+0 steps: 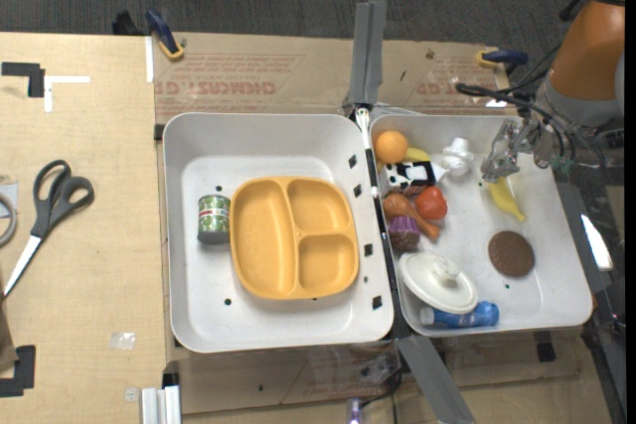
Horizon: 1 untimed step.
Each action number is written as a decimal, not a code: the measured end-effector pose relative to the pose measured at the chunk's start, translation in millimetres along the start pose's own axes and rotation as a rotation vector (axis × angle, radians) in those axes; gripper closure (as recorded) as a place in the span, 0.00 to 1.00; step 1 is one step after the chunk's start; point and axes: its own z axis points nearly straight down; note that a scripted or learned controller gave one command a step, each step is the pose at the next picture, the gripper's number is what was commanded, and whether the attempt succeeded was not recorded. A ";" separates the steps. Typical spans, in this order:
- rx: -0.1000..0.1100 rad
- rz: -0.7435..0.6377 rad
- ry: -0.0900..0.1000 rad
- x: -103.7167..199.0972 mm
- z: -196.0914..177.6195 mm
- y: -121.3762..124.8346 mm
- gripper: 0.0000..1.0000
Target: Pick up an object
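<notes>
We see gripper point(500, 162) low in right bin point(566, 313), just above banana point(507, 199), likely lining up grasp. Fingers: we cannot tell. Nothing visibly held.

We see our arm's point(596, 55) broad, rounded orange band, with grey casing just below it at the wrist. Thin dark cables loop around that section. Our gripper point(500, 162) is pale metallic grey, built from small, angular, shiny parts.
</notes>
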 end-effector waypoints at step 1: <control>0.000 0.000 0.000 0.0 0.1 0.5 0.00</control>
